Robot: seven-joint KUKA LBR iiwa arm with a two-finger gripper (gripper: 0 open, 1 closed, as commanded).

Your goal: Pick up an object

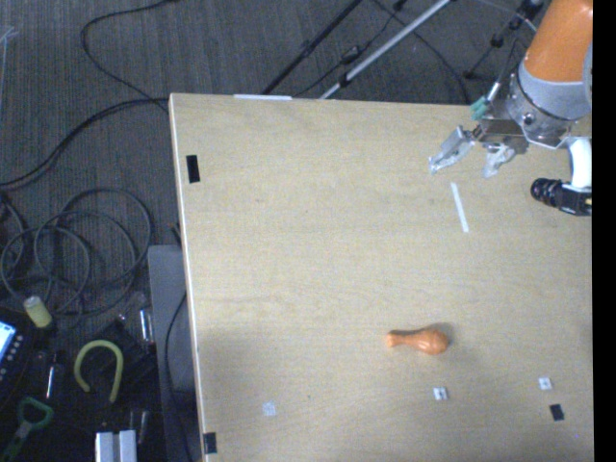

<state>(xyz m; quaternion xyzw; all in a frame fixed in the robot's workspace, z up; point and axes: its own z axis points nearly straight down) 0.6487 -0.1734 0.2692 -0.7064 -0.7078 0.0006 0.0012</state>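
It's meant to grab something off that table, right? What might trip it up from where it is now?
The gripper hovers at the far right of the table, open, well away from the orange pear-shaped object near the front. That object looks rounded with a narrow neck, so it may roll or slip from the fingers. A thin white stick lies just below the gripper; it seems flat and slim, so closing on it could easily miss.
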